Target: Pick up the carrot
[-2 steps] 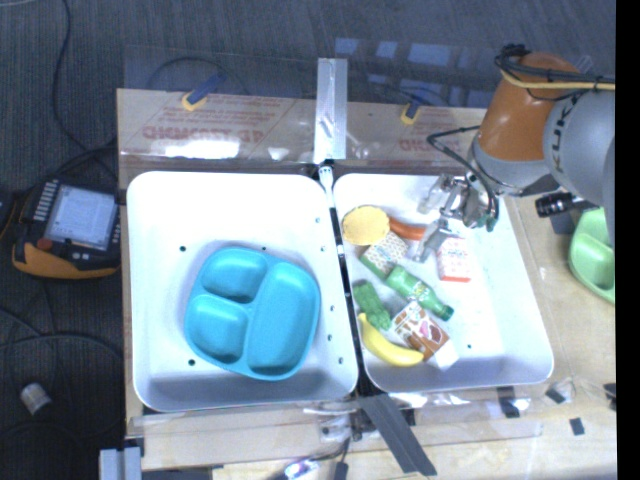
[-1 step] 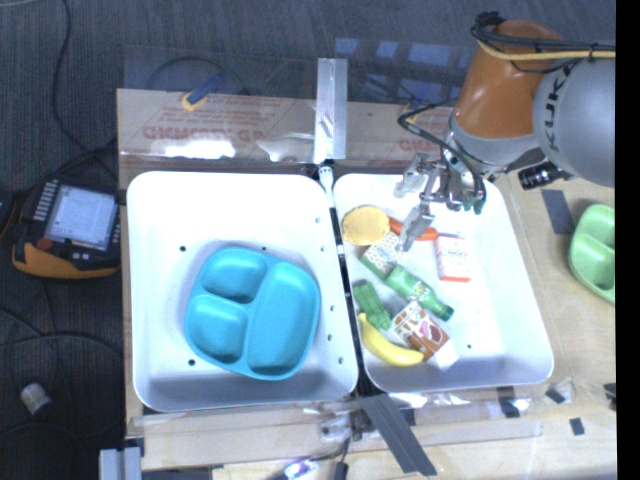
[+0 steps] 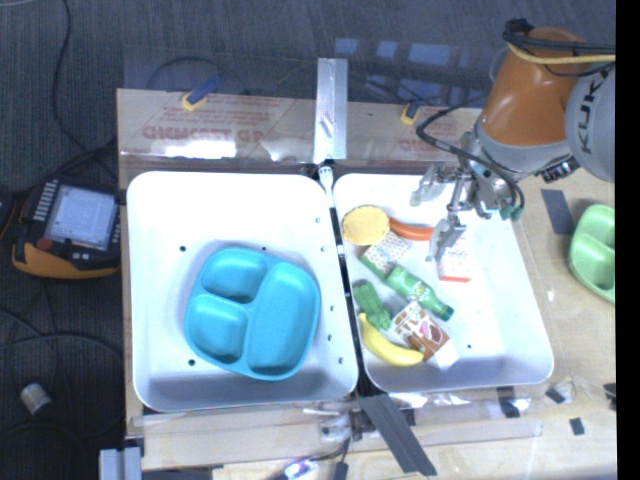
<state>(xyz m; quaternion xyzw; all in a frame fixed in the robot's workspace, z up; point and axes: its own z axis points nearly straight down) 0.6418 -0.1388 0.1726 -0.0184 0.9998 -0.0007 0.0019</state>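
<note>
The carrot point(image 3: 411, 230) is a short orange piece lying flat in the upper middle of the right bin point(image 3: 520, 318). Its left end rests by a round yellow item point(image 3: 366, 225). My gripper point(image 3: 438, 215) hangs over the upper part of that bin, just right of the carrot. It is open, one finger reaching up-left and the other pointing down toward a small white and red packet point(image 3: 456, 264). Nothing is between the fingers. The carrot's right end lies close beside the lower finger.
Below the carrot the right bin holds a green bottle point(image 3: 407, 280), a green vegetable point(image 3: 372, 308), a banana point(image 3: 390, 349) and a brown snack packet point(image 3: 421, 329). A blue divided plate point(image 3: 255, 310) lies in the left bin point(image 3: 160, 218). A green object point(image 3: 598, 248) sits on the bench at right.
</note>
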